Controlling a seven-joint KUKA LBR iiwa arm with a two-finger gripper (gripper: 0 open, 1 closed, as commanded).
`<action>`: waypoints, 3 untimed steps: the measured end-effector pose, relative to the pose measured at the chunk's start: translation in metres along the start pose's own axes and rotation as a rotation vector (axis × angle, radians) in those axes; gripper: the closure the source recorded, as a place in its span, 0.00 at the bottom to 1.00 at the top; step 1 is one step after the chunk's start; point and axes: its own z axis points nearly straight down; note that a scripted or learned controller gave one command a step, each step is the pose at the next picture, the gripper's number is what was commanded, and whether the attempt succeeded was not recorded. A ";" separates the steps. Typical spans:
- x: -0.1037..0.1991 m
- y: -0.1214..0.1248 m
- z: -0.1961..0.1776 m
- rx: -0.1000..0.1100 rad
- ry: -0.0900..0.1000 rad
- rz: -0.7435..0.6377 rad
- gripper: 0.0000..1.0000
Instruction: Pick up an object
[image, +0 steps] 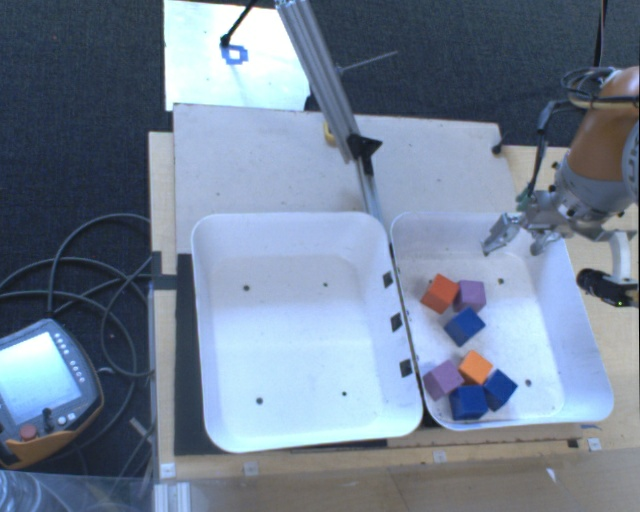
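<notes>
1. Where the arm (603, 140) reaches in from the right, its claw (524, 236) hangs above the far edge of the right bin (590, 375), near that bin's upper right corner.
2. Claw state: the two fingers stand spread apart, one finger (497, 238) toward the left and the other (541, 241) toward the right, with nothing between them.
3. All blocks lie in the right bin, well apart from the claw, in two loose clusters.
4. Upper cluster: an orange block (439, 293) touches a purple block (471, 295) on its right; a blue block (464, 326) sits just below the pair.
5. Lower cluster, near the bin's front wall: a second purple block (442, 379) on the left, a second orange block (476, 367) beside it, a blue block (467, 402) below them, and another blue block (500, 388) at the right. These four sit close together, touching or nearly so.
6. Left bin (220, 300) has only small dark dots on its floor.
7. Both bins rest side by side on the desk (260, 150), their inner rims meeting along the middle.
8. A slanted metal pole (325, 80) crosses the far side of the desk and ends near the seam between the bins.
9. Off the desk at left: a handheld control pendant (40, 390) on dark carpet, with looped cables (100, 290) beside it.
</notes>
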 end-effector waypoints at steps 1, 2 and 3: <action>0.006 0.008 0.057 0.000 0.000 -0.001 0.00; 0.006 0.009 0.075 -0.003 -0.001 0.000 0.00; 0.006 0.010 0.062 -0.008 -0.003 -0.003 1.00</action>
